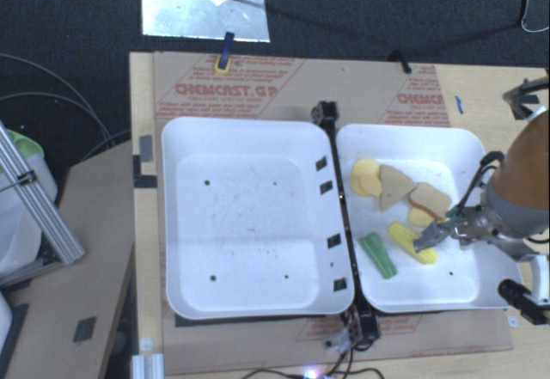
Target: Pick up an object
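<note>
I see the claw low in the right bin, tips at the yellow corn (green piece beside); whether it's pinching, I cannot tell.

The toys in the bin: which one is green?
The long green stick, lying nearest the divider in the right bin. The other toys are yellow or tan.

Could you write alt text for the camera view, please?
The arm's tool reaches from the right into the right bin, beside a yellow corn cob. A green pod and tan and yellow pieces lie nearby; the left bin sits alongside.
</note>
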